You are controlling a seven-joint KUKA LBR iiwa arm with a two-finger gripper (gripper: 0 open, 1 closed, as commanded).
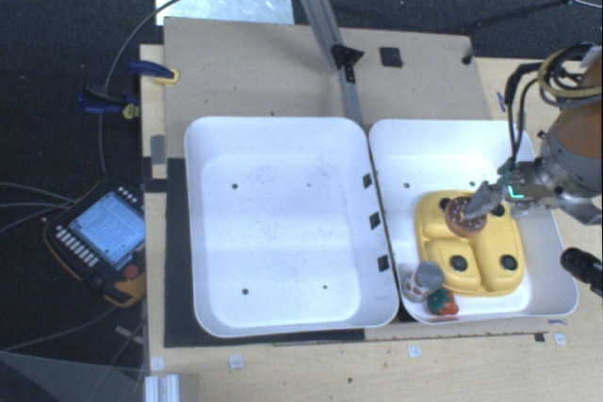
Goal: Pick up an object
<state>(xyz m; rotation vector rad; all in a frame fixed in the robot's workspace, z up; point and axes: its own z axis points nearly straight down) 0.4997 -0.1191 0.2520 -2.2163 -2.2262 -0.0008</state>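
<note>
At the near edge of the right-hand shallow white bin (556, 301), a small cluster is seen: a grey rounded piece (429, 275) resting against a little red and green object (440, 301), both lying in the bin's near-left corner. Just behind them a yellow moulded plastic tray with dark round holes (471, 249) is found, lying flat on the bin floor. On the far-left part of that tray a small brown ring-shaped thing (461, 214) is seated.

The gripper (476, 210) is placed directly at that ring, its grey tip touching or nearly touching it. Whether its tips are spread or closed cannot be told, and nothing can be said to be gripped. The task is therefore judged to be at the reaching or grasping stage: no object has been raised, and the closing and lifting are left to be done.

The arm is extended in from the right, its wrist angled down and leftward toward the tray, with the orange band (577, 116) seen higher behind it.

Farther back, the left-hand shallow white bin (273, 221) and the brown board (264, 71) are seen.
</note>
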